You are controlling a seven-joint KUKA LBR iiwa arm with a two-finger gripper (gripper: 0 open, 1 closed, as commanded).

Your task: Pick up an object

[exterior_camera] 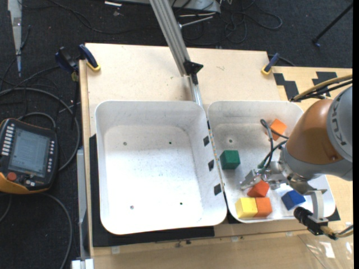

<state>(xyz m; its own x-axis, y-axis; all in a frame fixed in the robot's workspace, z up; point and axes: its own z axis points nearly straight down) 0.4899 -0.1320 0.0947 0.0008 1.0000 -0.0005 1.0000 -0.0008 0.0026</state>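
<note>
The arm comes in from three o'clock and its grey and orange bulk covers much of the right bin, so that bin's far right wall is mostly hidden. The gripper hangs low over the bin floor, its metal fingers splayed toward nine o'clock right against a red-orange block; the block sits just at the tips, and whether it is pinched between them or only touched is hard to make out, so I cannot tell if the hand is clenched or loose. At six o'clock from that block lie a yellow cube and an orange cube, touching side by side. A blue cube sits at four o'clock, partly under the wrist. A green cube stands apart at eleven o'clock, and another orange block peeks out beside the arm's shoulder. The left bin lies alongside.
</note>
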